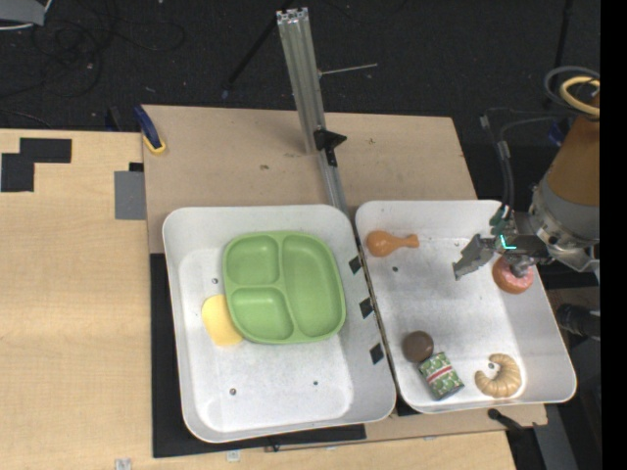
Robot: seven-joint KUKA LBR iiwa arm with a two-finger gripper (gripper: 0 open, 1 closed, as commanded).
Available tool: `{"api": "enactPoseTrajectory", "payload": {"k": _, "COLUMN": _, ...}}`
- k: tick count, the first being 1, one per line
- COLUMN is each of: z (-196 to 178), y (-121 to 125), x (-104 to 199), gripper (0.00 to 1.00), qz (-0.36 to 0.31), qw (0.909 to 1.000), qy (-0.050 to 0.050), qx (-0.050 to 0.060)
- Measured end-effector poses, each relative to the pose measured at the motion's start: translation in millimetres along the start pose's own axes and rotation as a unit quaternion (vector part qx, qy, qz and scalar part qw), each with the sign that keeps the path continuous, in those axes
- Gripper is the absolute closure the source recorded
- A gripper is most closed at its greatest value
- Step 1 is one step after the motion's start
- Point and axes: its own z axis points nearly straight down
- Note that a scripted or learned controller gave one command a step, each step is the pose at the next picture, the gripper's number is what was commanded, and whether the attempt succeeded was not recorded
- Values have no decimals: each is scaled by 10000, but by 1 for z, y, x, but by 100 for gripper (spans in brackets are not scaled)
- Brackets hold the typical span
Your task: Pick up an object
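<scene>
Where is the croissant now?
The croissant lies in the right bin's near right corner, just right of the green can and below the gripper.

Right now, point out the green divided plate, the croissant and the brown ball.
green divided plate (284,287): camera view, on its centre ridge.
croissant (500,375): camera view, middle of its curved body.
brown ball (418,345): camera view, its top.

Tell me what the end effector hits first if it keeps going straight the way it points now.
The end effector points left and down over the right bin. It would likely meet that bin's bare floor first, just short of the orange pear-shaped toy. Its height above the floor is unclear.
</scene>
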Motion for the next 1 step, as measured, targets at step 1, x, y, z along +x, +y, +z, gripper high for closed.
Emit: {"api": "enactPoseTrajectory", "payload": {"k": 1, "z": 0, "y": 0, "x": 0, "gripper": 0, "qz": 0, "qw": 10000, "qy": -1, "qx": -4}}
